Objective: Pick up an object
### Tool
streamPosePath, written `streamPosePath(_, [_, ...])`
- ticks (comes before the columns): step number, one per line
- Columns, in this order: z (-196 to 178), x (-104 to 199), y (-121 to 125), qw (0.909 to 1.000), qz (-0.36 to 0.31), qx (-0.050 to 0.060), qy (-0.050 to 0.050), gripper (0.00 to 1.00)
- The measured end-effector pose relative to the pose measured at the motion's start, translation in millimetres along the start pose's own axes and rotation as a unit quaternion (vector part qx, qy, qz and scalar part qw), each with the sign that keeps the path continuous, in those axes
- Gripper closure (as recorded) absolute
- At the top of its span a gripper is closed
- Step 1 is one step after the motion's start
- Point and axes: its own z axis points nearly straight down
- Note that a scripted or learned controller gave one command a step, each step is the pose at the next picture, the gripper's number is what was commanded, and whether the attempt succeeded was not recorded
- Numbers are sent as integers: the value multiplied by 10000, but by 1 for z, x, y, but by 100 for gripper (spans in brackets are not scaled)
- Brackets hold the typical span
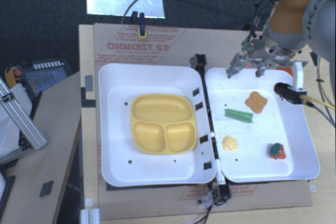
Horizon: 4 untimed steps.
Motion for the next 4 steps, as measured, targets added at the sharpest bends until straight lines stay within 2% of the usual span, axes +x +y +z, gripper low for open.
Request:
streamPosePath(2, [82, -8, -3, 10000, 22, 12, 1, 0])
streamPosePath(3, [71, -8, -3, 10000, 26, 0, 2, 100])
streamPosePath(4, [14, -8, -10, 10000, 25, 6, 3, 100])
